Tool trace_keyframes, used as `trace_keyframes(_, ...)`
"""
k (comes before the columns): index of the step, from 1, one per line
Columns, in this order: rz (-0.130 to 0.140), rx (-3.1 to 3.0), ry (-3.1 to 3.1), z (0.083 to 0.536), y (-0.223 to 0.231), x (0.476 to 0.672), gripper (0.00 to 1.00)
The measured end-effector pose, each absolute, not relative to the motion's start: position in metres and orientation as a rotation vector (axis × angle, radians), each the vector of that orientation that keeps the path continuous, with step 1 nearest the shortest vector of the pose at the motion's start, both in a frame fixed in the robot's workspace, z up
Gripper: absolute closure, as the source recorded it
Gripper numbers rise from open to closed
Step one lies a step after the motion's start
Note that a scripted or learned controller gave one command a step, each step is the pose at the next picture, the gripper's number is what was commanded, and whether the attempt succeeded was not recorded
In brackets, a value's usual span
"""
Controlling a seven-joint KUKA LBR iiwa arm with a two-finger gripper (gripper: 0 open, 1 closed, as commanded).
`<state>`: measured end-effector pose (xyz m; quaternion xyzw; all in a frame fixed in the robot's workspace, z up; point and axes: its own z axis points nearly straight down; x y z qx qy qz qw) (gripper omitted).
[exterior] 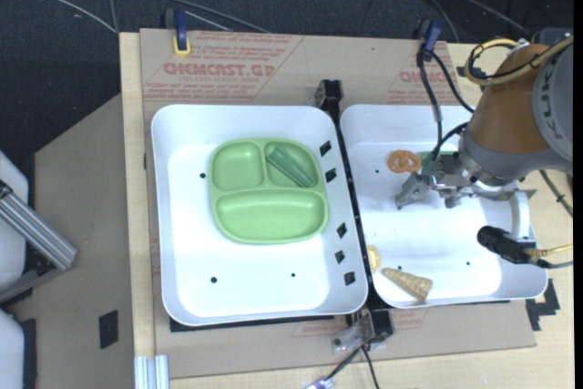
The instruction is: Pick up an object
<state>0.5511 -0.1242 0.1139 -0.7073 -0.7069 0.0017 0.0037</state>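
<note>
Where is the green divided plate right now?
The green divided plate lies in the left white bin, centred, a darker green piece in its upper right compartment.

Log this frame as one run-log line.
gripper: right bin, near orange piece | cone: front edge | green tray: left bin

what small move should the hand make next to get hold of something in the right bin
Probably a short shift toward the small orange piece, then down. The hand hangs just beside it over the right bin with nothing visibly between its fingers, and the tan cone lies farther off at the near rim.
</note>
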Motion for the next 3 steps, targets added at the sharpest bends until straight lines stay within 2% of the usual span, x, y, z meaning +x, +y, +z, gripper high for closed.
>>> trace_keyframes(1,0.004,-2.217,-2.218,0.083,-0.123,0.550,0.00)
trace_keyframes(2,-0.001,-2.220,-2.220,0.096,-0.124,0.552,1.00)
trace_keyframes(3,-0.006,-2.225,-2.227,0.159,-0.124,0.559,1.00)
